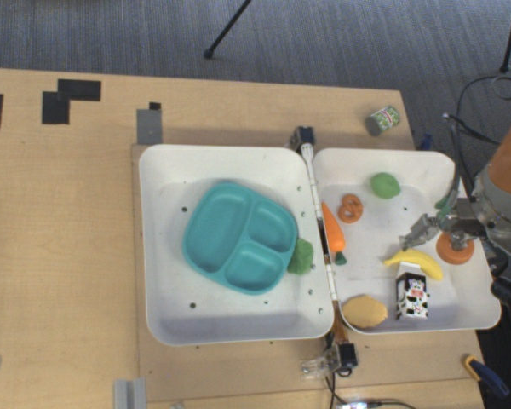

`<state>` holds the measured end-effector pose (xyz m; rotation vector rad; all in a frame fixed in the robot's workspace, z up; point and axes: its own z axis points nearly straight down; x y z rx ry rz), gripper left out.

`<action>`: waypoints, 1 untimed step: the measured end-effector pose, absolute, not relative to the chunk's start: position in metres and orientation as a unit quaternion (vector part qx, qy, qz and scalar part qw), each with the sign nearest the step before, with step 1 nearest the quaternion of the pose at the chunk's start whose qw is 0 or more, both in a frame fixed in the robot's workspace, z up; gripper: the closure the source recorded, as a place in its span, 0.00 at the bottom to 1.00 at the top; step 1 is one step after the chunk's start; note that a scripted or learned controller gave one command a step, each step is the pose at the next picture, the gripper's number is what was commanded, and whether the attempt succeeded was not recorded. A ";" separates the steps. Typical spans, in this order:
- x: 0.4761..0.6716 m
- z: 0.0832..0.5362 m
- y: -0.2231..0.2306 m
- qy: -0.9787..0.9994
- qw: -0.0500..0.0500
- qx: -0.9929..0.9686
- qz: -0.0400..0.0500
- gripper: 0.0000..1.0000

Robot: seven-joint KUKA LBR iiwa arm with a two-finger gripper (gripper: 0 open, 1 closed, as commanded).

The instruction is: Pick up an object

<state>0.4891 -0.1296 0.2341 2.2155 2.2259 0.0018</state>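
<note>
Banana (414, 262) lies just below gripper (419, 229) (fingers seemingly spread), apart.

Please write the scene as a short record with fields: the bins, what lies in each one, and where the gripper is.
left bin: teal divided plate; green piece beside the plate's right edge
right bin: carrot, pretzel, green ball, banana, orange round piece, cow-pattern carton, tan bread roll
gripper: over the right bin, just above the banana; nothing seen between its fingers
outside bins: small can on the bench
</note>
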 end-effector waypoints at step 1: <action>0.491 0.098 -0.168 0.709 0.007 0.705 0.003 0.00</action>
